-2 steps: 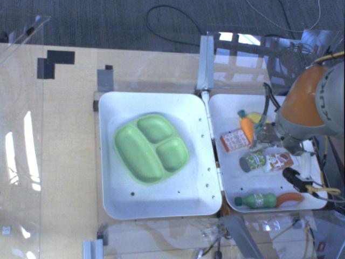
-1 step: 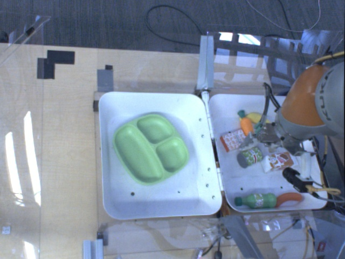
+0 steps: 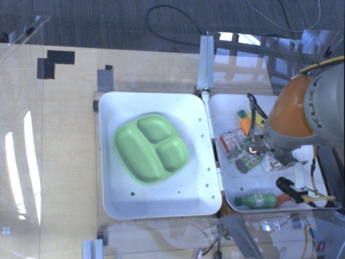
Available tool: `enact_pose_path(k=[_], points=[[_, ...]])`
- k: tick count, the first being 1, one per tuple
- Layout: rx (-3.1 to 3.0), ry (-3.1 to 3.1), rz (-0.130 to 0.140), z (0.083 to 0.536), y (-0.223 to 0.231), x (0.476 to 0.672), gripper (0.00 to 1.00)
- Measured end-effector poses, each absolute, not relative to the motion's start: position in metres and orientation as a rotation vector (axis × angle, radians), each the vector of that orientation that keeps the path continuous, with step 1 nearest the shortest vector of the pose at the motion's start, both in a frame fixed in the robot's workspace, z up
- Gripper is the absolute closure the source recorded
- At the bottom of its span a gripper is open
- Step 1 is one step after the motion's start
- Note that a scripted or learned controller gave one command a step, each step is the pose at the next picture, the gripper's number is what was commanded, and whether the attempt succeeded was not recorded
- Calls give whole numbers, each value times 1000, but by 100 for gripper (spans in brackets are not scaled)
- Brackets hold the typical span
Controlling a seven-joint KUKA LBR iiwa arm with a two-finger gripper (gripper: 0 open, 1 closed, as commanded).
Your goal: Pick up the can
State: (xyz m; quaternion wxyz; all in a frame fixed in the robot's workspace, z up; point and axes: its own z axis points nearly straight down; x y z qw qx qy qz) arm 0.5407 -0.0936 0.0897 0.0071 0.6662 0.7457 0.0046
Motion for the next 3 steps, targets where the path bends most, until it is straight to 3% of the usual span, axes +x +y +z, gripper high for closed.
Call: enact_pose_path(k=[1, 2, 3], points=[[2077, 2330, 26, 102, -92, 544, 100], [2077, 2331, 26, 102, -92, 544, 0], [1974, 2424, 17, 90, -87, 493, 0]])
